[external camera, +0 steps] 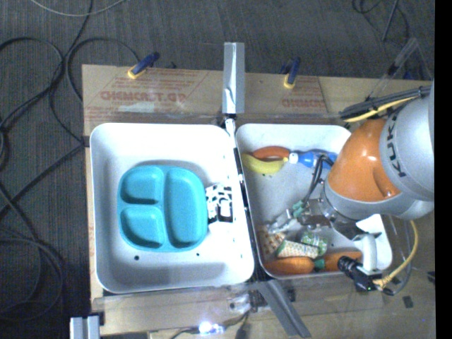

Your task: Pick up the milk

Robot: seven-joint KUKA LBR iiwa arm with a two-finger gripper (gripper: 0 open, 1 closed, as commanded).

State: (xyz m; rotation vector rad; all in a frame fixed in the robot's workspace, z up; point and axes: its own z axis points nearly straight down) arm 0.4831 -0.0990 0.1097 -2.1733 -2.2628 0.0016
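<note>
Arm (381,168) over toys — milk (220,203) apart

A robot lab — a plywood bench (176,94) held by clamps (143,64), two white bins (113,147) of toy food, loose cables (42,55) trailing over grey carpet (63,20), and a KUKA arm (395,161) reaching in.

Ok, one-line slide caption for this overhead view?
Gripper low among right-bin clutter; cow-patterned milk carton sits beside blue tray.
</note>
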